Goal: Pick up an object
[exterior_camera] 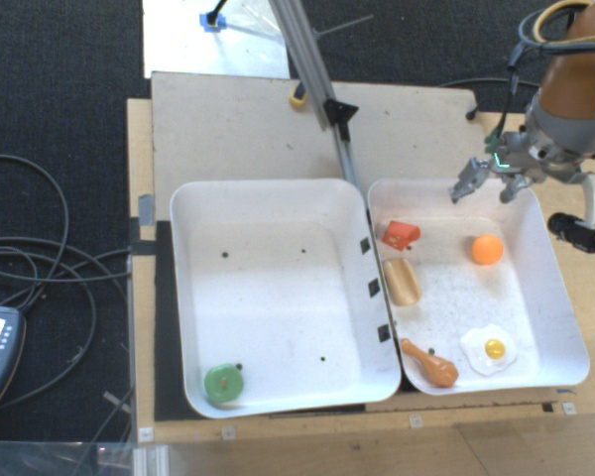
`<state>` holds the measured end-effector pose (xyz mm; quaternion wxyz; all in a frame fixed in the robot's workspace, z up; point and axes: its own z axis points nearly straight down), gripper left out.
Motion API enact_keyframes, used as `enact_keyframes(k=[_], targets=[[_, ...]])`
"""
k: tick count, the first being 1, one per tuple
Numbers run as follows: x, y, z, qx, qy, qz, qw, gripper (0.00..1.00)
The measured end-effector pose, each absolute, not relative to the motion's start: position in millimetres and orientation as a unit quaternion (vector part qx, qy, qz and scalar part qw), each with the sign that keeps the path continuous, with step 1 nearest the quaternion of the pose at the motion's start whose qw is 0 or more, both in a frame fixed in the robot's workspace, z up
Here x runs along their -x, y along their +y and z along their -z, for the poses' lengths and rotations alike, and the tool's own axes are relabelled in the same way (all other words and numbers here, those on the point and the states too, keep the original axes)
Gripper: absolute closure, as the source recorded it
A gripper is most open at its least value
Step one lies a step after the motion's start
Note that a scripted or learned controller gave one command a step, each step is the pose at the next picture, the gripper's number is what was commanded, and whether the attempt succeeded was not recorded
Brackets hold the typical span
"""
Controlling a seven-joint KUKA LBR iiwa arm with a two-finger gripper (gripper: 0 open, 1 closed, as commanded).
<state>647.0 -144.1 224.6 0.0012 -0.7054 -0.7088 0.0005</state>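
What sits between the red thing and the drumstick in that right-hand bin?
In the camera view, a hot dog bun lies between the red piece and the drumstick.

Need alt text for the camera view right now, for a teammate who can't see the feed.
The gripper hangs open above the far edge of the right bin, holding nothing. That bin holds an orange ball, a red block, a bread roll, a drumstick and a fried egg. The left bin holds a green disc.
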Motion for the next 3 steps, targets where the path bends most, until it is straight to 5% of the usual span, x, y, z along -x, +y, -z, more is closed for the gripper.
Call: enact_keyframes(k=[1,3], targets=[[-647.7,-144,-227,0.705,-0.709,0.0001,-0.001,0.0],[-656.6,-149,-115,0.705,-0.709,-0.0013,0.002,0.0]])
